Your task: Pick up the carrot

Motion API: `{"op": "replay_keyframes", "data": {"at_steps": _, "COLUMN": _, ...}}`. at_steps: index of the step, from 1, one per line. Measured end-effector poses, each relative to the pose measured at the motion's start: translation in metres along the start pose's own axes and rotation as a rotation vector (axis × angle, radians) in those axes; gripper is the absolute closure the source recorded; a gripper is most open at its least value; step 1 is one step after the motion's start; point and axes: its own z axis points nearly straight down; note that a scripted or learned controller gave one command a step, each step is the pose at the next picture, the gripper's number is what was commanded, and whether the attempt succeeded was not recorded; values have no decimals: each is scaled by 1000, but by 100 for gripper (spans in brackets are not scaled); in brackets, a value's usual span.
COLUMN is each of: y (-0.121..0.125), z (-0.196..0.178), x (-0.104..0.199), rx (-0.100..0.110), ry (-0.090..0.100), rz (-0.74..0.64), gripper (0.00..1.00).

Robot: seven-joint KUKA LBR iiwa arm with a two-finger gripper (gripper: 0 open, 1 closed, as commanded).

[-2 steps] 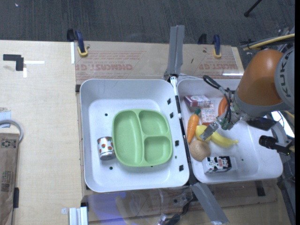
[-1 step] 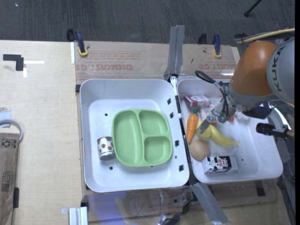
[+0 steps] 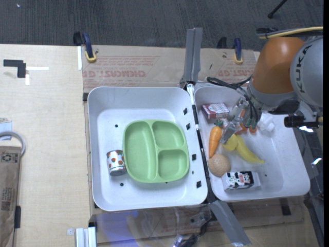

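**Claw over right bin, carrot lying by left wall**

Small orange carrot [image 3: 214, 139] is lying against the right white bin's [image 3: 288, 181] left wall, crowded by a yellow banana [image 3: 245, 151] and a tan round ball [image 3: 219, 164]. Left white bin [image 3: 100, 138] is holding a green divided plate [image 3: 156, 151] and a spotted cup [image 3: 116, 162]. Claw [image 3: 239, 118] is hovering just right of the carrot; opening: can't tell.

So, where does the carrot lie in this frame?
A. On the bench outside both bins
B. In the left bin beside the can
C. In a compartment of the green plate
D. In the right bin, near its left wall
D: the carrot lies in the right bin close to its left wall, above the round brownish ball and beside the banana.
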Motion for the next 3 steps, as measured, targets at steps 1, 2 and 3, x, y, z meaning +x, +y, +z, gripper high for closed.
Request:
{"op": "replay_keyframes", "data": {"at_steps": 1, "y": 19, "z": -88, "x": 34, "rx": -20, "ry": -27, "rz": -5, "gripper": 0}}
{"op": "replay_keyframes", "data": {"at_steps": 2, "y": -9, "z": 6, "x": 29, "rx": -24, "ry": -34, "rz": 39, "gripper": 0}}
{"op": "replay_keyframes", "data": {"at_steps": 3, "y": 2, "z": -17, "x": 13, "rx": -21, "ry": -26, "rz": 144, "gripper": 0}}
